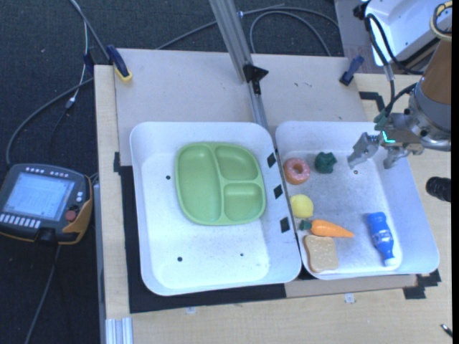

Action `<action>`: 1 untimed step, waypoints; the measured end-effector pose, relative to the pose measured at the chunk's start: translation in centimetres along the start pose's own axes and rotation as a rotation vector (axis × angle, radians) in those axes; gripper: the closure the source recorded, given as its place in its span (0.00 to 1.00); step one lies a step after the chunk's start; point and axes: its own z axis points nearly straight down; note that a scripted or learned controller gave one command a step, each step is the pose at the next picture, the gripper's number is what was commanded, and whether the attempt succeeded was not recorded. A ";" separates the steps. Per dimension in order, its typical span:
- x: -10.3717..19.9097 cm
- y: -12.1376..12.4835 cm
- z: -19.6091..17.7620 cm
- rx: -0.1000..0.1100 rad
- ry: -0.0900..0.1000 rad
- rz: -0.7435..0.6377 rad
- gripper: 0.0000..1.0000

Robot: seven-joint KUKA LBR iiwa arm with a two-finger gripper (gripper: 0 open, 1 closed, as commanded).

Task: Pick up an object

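While the arm [437,84] runs off-frame, pincer [374,153] fingers spread — nothing between.

Robotics lab. Plywood bench [215,84] on dark carpet, clamps [119,64] at the corners, loose cables [64,20] across the floor, a teach pendant [44,203] lying beside it, toy food [331,228] in a white bin [423,242].
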 end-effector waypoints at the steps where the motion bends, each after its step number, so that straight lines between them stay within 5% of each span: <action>1: 0.0 0.0 -0.1 -0.001 0.000 0.000 0.00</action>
